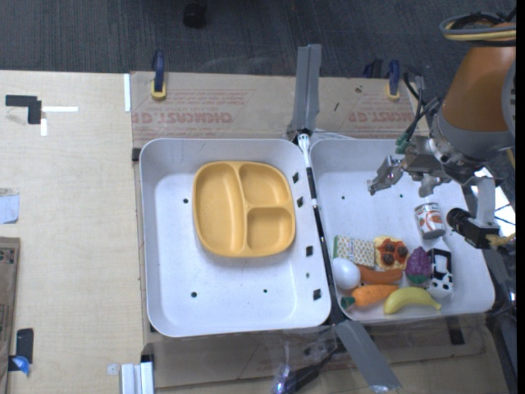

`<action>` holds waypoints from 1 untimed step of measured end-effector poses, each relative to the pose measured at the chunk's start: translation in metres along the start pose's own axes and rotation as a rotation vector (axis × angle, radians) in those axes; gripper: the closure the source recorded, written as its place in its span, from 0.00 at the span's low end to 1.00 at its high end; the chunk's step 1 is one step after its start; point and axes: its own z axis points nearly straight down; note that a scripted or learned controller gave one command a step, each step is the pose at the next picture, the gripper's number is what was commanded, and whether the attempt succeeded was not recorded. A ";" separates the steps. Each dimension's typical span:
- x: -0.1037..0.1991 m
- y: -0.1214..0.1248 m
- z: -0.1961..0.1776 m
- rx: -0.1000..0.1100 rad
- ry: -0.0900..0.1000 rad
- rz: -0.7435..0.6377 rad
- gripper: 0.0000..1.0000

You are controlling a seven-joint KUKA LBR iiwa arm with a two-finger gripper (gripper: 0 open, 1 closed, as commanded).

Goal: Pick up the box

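A flat box point(371, 251) with a checked pattern and a food picture lies in the right bin point(361, 167), near the bin's front left. My gripper point(404, 185) hangs over the back half of that bin, up and to the right of the box and well apart from it. Its two fingers point(381, 180) are spread, so it is open with nothing between them.
Around the box lie a white egg point(345, 273), a carrot point(373, 295), a banana point(410, 300), purple grapes point(418, 263), a black-and-white carton point(441, 271) and a small can point(429, 220). The left bin point(164, 245) holds a yellow divided plate point(244, 208).
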 end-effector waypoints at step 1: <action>0.019 -0.032 -0.029 0.001 0.001 -0.022 0.00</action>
